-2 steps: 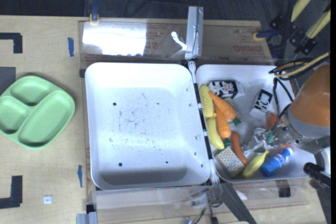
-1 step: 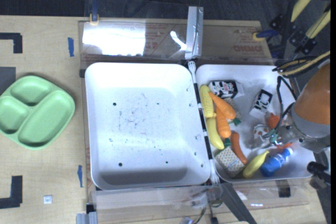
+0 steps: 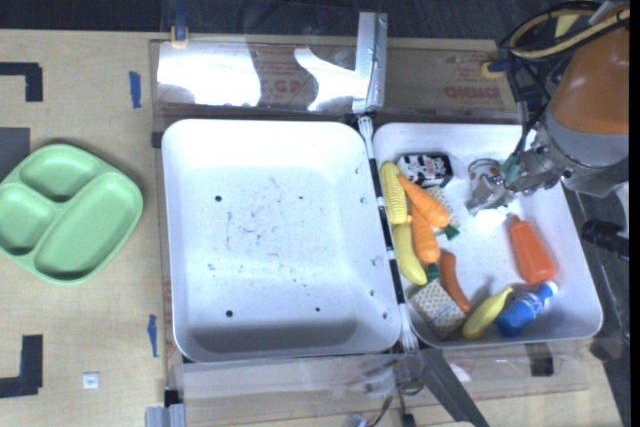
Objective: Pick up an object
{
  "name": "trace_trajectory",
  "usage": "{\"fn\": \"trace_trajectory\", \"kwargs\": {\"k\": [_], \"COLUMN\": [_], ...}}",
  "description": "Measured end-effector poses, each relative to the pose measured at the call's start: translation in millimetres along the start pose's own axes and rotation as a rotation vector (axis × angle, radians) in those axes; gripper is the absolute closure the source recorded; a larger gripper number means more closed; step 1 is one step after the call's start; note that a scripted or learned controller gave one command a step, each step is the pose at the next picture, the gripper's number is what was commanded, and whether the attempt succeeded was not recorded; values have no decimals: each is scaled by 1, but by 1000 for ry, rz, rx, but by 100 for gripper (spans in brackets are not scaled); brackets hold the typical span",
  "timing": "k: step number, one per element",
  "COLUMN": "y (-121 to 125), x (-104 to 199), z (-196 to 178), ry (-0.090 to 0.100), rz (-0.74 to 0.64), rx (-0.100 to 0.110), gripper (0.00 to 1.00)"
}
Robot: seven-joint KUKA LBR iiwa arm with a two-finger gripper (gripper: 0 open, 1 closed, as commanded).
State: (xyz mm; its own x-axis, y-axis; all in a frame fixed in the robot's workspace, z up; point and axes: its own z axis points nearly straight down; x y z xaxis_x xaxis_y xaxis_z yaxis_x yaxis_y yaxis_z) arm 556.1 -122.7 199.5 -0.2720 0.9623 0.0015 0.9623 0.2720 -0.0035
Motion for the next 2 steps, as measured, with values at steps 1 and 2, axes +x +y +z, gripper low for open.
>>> {"fn": "trace_trajectory", "kwargs": {"k": [1,2], "y": [-79,11], "x": [6,55], "z": [55,12], "ry": [2,0], "rz": [-196,-295], "rx": [2,0], "gripper": [100,100]}}
